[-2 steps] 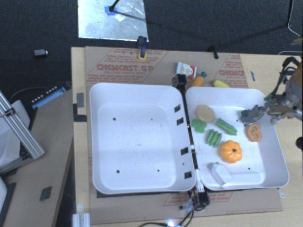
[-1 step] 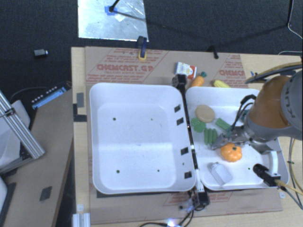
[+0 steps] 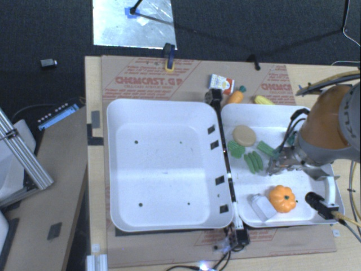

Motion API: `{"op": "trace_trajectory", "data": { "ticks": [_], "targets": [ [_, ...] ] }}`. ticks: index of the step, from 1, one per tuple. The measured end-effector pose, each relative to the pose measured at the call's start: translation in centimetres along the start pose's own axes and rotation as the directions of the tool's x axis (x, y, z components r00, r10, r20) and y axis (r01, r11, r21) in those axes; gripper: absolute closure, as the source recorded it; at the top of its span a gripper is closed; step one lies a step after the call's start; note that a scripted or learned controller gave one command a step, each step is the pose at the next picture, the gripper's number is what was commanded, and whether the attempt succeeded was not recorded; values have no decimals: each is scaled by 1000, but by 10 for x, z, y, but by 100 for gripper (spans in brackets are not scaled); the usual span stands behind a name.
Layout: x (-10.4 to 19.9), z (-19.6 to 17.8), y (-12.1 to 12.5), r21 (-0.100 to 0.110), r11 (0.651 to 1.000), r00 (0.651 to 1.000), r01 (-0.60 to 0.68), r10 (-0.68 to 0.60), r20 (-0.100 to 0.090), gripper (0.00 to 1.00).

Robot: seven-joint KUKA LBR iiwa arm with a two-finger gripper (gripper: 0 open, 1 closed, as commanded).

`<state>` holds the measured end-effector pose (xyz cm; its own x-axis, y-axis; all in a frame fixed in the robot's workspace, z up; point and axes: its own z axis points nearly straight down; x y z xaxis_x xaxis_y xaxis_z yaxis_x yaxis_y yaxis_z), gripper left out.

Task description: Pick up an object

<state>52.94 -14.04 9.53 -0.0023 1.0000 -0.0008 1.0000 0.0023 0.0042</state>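
Pincer (image 3: pixel 276 167): low in right bin (image 3: pixel 316 222), beside green pods (image 3: pixel 254 161); finger state indiscernible. Nothing lifted; grasp pending.

We are looking at a robotics lab. A tabletop (image 3: pixel 96 168) carries two white bins (image 3: pixel 163 162) on a protective board printed "CHEMCAST" (image 3: pixel 148 79), loose cables (image 3: pixel 237 35) trail over dark carpet (image 3: pixel 45 21), aluminium framing (image 3: pixel 22 157) stands at the left, and toy food such as a small pumpkin (image 3: pixel 282 199) serves as test pieces.
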Motion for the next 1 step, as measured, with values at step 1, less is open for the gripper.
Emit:
{"op": "trace_trajectory", "data": {
  "ticks": [1],
  "targets": [
    [61,11,-2,5,1000,1000,6,-6,-4,100]
  ]
}}
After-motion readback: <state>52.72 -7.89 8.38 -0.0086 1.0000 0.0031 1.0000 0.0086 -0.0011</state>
